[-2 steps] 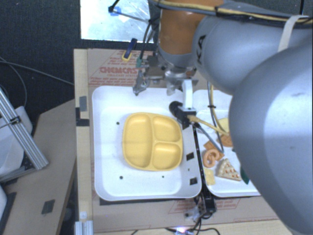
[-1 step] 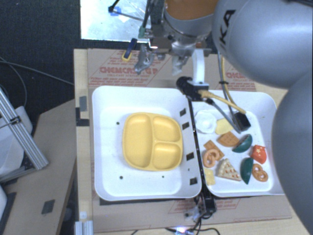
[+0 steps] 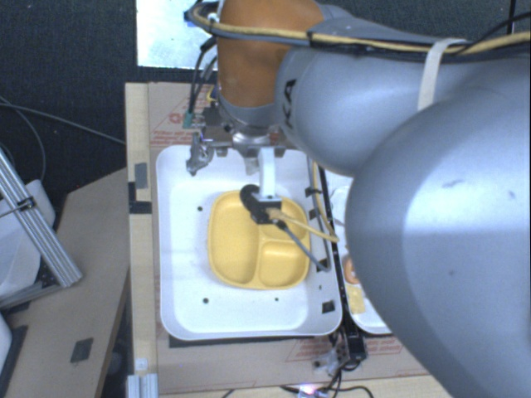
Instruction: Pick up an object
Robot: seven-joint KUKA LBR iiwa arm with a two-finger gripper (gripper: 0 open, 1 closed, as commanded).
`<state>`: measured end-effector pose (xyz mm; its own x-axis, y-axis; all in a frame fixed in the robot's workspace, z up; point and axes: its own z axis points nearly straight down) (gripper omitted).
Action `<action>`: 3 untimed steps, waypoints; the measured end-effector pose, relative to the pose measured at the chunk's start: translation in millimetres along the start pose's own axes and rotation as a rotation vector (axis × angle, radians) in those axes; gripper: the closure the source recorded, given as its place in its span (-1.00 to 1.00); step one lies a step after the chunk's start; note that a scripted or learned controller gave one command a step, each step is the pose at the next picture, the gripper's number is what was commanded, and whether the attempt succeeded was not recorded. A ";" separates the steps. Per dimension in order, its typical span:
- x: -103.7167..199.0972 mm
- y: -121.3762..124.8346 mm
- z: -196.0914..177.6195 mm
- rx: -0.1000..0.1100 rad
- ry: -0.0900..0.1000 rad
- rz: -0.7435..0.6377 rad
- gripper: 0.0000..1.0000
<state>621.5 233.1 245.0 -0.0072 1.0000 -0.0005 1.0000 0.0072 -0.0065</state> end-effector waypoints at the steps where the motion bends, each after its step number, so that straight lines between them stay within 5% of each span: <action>1: 3.4 -89.6 -86.8 -0.010 0.005 -0.002 -1.00; 2: 2.4 -86.0 -92.7 -0.010 0.002 -0.005 1.00; 3: 1.2 -32.0 -147.4 -0.017 0.004 0.001 1.00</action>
<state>590.4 234.2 392.6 -0.0059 1.0000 0.0030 0.9999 0.0058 0.0101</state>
